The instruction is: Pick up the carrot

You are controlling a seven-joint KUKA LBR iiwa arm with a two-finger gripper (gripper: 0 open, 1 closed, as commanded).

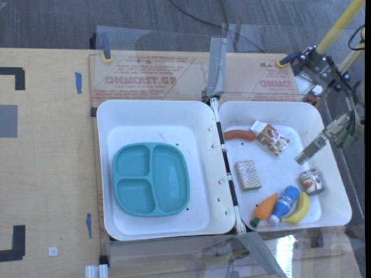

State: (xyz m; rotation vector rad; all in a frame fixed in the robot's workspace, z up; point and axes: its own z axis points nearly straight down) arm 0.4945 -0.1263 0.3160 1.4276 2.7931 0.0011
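The carrot (266, 206) lies in the lower part of the right bin (330, 126), its tip touching a blue-capped bottle (285, 204) that rests against a banana (298, 209). The end effector (316, 145) hangs at the bin's right edge, well apart from the carrot, holding nothing; how far it is open I cannot tell. A teal divided plate (151, 179) sits in the left bin (110, 120).

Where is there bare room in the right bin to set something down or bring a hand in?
In the right bin, bare floor lies in the middle, between the green box, the snack carton and the small can. The near corner is crowded: carrot, blue bottle and banana lie packed together. The gripper hangs by the right wall.
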